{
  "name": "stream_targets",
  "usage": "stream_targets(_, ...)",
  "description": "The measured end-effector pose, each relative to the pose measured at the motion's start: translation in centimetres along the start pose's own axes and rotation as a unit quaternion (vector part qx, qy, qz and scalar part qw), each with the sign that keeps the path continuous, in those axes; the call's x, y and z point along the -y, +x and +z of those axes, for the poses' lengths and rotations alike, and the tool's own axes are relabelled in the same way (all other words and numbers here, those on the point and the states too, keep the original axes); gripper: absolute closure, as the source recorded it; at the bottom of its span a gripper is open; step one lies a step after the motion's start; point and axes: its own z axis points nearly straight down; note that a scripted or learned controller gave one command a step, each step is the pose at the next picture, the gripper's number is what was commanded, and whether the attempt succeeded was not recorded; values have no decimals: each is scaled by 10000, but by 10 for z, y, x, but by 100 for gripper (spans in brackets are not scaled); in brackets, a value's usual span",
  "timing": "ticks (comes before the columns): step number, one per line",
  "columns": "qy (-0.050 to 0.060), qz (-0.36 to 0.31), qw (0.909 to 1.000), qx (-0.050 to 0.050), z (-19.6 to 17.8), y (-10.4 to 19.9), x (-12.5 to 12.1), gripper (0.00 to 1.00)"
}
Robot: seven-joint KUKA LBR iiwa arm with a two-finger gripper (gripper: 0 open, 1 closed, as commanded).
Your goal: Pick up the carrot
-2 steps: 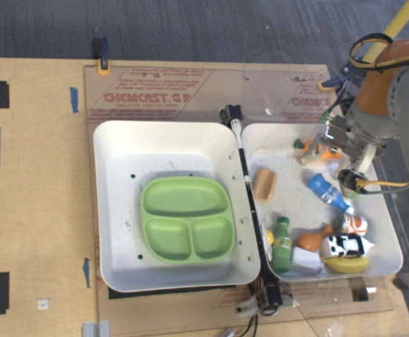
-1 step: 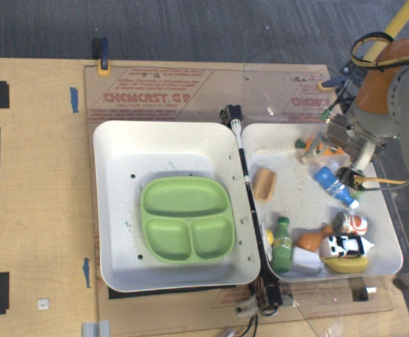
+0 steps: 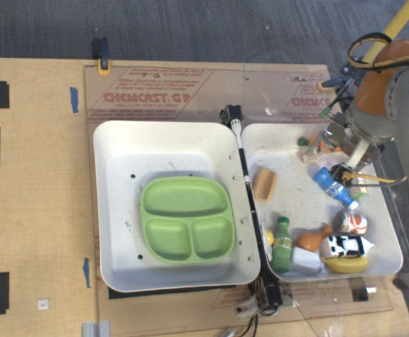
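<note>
Carrot (image 3: 313,239) lies tilted, tip up-right

green tray (image 3: 186,218) in left bin (image 3: 113,188), arm (image 3: 379,97) over right bin (image 3: 288,149)

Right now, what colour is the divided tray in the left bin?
Light green; the divided tray shows clearly in the camera view.

The right bin (image 3: 288,161) has bare floor in its middle and far-left part, beside the tan bread roll (image 3: 264,184). Its near end is crowded: green bottle (image 3: 282,243), carrot (image 3: 312,239), cow toy (image 3: 346,246) and banana (image 3: 345,264) lie close together. The blue bottle (image 3: 333,186) blocks the right side.
</note>
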Motion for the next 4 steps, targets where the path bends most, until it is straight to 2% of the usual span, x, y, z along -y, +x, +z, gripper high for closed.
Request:
stream_targets(1, 253, 1438, 9893, 3, 0, 10, -2, 0)
stream_targets(2, 234, 3275, 9445, -75, 1, 20, 10, 0)
stream_targets(3, 179, 2686, 9631, 13, 1, 2, -5, 0)
stream_targets(4, -203, 3136, 9493, -110, -35, 74, 73, 0)
